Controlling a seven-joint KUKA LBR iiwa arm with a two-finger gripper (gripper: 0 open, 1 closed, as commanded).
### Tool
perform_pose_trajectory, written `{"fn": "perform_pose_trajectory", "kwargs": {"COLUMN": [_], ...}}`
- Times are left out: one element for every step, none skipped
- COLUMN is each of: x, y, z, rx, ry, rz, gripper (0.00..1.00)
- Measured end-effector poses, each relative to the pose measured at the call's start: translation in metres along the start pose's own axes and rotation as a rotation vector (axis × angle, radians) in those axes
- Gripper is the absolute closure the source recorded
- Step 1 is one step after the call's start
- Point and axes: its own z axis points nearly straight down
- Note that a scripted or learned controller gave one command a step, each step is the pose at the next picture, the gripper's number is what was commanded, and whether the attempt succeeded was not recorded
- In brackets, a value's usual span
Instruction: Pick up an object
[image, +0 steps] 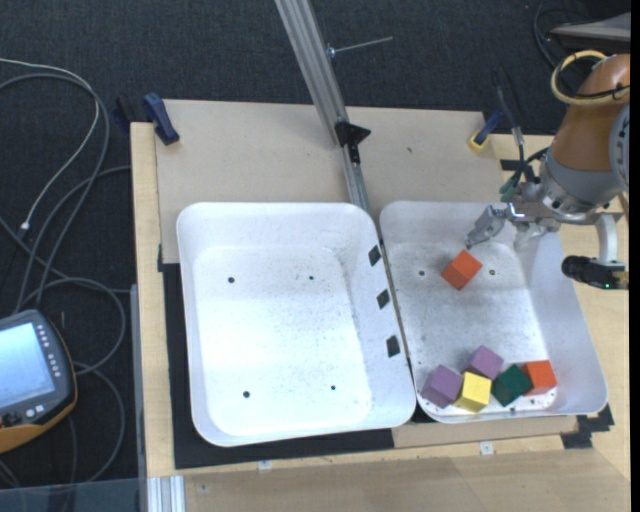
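Orange block (461, 270): lies loose in the right bin (560, 310), upper middle, just below and left of the gripper (500, 228); apart from the fingers; jaws spread, pinching nothing; five more blocks (487, 379) clustered along the bin's near edge.

Even, bright overhead light with no hard glare. The two white bins (280, 320) read near overexposed, their speckled floors still visible. Shadows are soft and short, lying just under the blocks (488, 380) at lower right. Focus is moderately sharp overall; the dark floor (60, 60) loses detail.
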Motion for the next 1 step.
{"fn": "perform_pose_trajectory", "kwargs": {"x": [0.0449], "y": [-0.0089], "z": [0.0438], "rx": [-0.003], "ry": [0.002], "rz": [-0.004], "gripper": [0.0]}}
